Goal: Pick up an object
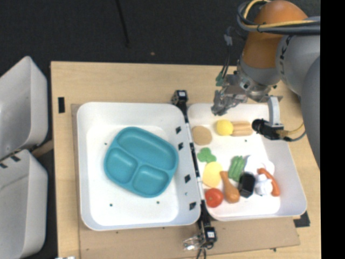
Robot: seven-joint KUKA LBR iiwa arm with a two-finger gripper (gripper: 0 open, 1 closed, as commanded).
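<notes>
My gripper [220, 109] hangs over the far left corner of the right bin [291, 198], fingers pointing down, with nothing seen between them. Just below it lie a tan round cookie [202, 135], a yellow lemon [224, 127] and a hot dog [241, 128]. Further toward the front are a green leafy piece [206, 156], a yellow pear-like fruit [212, 174], a green pepper [237, 167], a red tomato [214, 197], a chicken drumstick [229, 188], a black item [247, 184] and a white and orange toy [266, 183].
The left bin [97, 209] holds a blue divided plate [141, 161]. A black clip [179, 96] sits at the far end of the divider between the bins. White padded shapes [19, 112] stand at the left edge. The grey arm with its orange band [269, 31] fills the upper right.
</notes>
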